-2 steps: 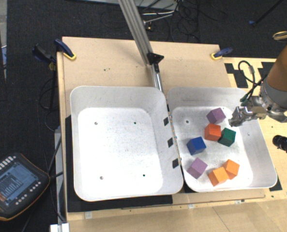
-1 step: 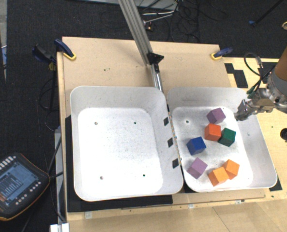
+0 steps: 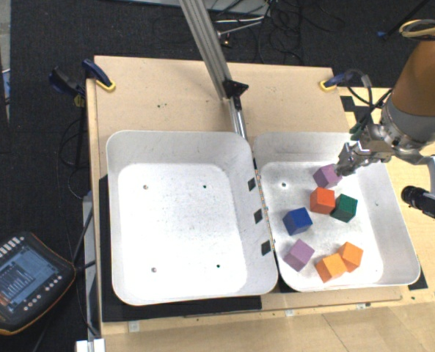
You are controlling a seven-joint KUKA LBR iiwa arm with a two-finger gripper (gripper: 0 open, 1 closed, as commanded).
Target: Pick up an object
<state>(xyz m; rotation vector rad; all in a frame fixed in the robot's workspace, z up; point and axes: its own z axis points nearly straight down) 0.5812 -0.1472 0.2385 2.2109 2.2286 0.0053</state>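
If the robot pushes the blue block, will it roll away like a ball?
Probably not. The blue block looks like a cube with flat faces, so it should slide rather than roll. It looks stiff, so it likely keeps its shape. Pushed to the right, it might bump the orange block close by.

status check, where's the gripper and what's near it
Gripper low in right white bin, at small purple cube; grasp unconfirmed. Orange cube and green cube crowd close below it.
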